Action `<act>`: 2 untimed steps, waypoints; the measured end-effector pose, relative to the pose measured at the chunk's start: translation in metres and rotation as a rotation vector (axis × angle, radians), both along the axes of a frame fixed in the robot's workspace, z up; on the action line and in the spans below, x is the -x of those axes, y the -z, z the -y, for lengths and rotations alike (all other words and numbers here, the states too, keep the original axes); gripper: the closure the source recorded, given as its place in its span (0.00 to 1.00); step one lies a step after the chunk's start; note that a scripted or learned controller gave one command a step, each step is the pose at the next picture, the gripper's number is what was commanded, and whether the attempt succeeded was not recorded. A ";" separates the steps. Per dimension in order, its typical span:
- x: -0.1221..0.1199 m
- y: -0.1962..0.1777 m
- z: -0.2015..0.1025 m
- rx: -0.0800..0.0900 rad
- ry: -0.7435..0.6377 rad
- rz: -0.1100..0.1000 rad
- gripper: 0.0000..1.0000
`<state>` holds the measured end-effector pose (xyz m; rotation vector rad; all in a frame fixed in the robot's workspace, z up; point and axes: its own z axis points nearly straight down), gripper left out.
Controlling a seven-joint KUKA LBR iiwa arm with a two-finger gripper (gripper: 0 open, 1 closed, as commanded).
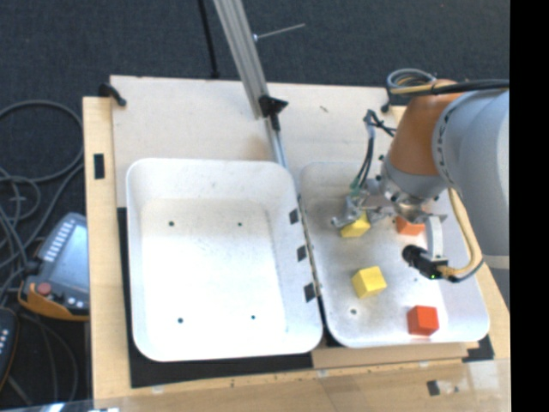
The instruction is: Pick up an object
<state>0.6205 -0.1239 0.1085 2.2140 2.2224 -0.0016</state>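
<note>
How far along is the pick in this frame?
Done: the arm is down over the right bin. In hand: the gripper sits right by a yellow block, but a grasp is not visible. Left: lifting an object; another yellow block and a red block lie on the bin floor.

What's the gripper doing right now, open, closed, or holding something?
Gripper: low in the right bin by a yellow block; open or closed cannot be told.

Two bins sat side by side on the desk [197, 118], the left bin [214, 260] beside the right bin [463, 316], which held four blocks: two under the arm [446, 144], one mid-bin [369, 281], one [422, 319] near its front edge.
</note>
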 end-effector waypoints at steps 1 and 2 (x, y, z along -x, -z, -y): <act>-0.018 -0.093 -0.099 -0.007 -0.006 0.006 1.00; 0.010 -0.094 -0.154 -0.005 -0.003 -0.004 1.00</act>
